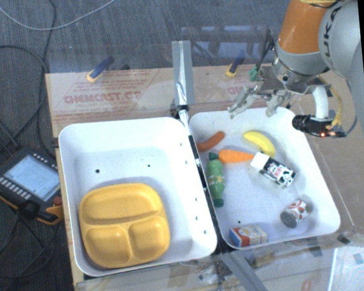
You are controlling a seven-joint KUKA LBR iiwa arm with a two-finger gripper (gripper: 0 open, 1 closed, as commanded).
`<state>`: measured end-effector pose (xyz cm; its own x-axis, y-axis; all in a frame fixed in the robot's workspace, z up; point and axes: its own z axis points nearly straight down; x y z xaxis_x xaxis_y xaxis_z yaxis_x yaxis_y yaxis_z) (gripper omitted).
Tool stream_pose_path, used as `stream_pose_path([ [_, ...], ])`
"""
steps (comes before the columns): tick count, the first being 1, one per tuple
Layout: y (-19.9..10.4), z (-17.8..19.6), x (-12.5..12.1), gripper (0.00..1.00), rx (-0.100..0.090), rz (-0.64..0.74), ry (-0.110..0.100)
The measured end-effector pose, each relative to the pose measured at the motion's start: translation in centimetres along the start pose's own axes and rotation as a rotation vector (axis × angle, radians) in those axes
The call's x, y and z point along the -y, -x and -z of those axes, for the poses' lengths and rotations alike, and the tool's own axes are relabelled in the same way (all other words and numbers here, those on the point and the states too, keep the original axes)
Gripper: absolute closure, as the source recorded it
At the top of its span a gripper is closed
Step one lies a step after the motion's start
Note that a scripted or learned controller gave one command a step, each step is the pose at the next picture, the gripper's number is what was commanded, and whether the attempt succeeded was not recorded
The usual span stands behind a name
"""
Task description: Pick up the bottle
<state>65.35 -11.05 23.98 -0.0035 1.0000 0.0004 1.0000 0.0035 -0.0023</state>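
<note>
A green bottle (pixel 216 180) lies lengthwise against the left wall of the right bin (pixel 320 179). A small black-and-white container with a white cap (pixel 273 169) lies near the bin's middle. My gripper (pixel 254 106) hangs over the back rim of the right bin, well behind and to the right of the green bottle. Its two fingers (pixel 237 108) are spread open with nothing between them.
The right bin also holds a sausage (pixel 210 140), a carrot (pixel 235 157), a banana (pixel 260 142), a can (pixel 295 213) and a small carton (pixel 248 235). A yellow divided tray (pixel 123 224) lies in the left bin (pixel 105 142). A teach pendant (pixel 26 185) sits left of the bench.
</note>
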Motion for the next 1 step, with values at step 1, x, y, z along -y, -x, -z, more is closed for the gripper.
stream_pose_path([
  [1,-0.13,1.32,-1.52,0.00,0.005,0.071,0.002],
])
